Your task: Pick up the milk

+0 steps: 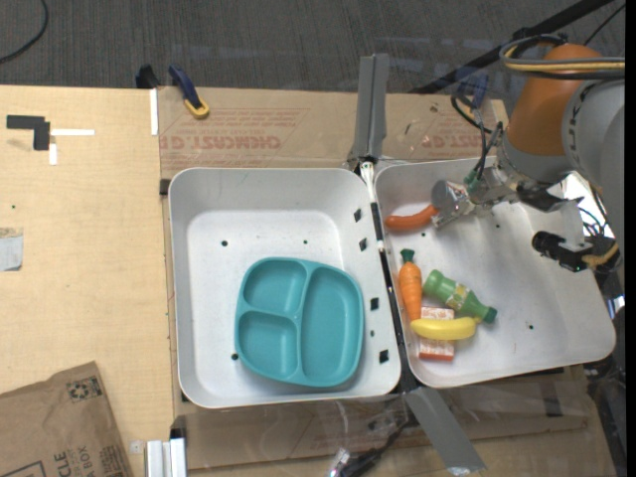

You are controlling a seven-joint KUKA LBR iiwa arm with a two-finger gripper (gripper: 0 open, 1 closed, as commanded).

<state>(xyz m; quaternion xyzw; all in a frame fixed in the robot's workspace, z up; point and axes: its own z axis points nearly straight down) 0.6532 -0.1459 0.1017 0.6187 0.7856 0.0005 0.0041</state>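
A teal divided plate (298, 321) lies in the left bin (199, 266). In the right bin (556, 326), the milk (434, 349) sits low beside a banana (444, 328); the jaws (452, 205) hover far off by a sausage (410, 218), their opening unclear. Approach remains; next, descend over the carton.

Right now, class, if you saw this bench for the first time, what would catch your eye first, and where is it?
First the teal divided plate, lying alone in the left bin. Next the bright cluster of toy food in the right bin: a carrot, a green bottle and a banana near its front left. Then the grey arm with its orange band, its gripper low beside an orange sausage.
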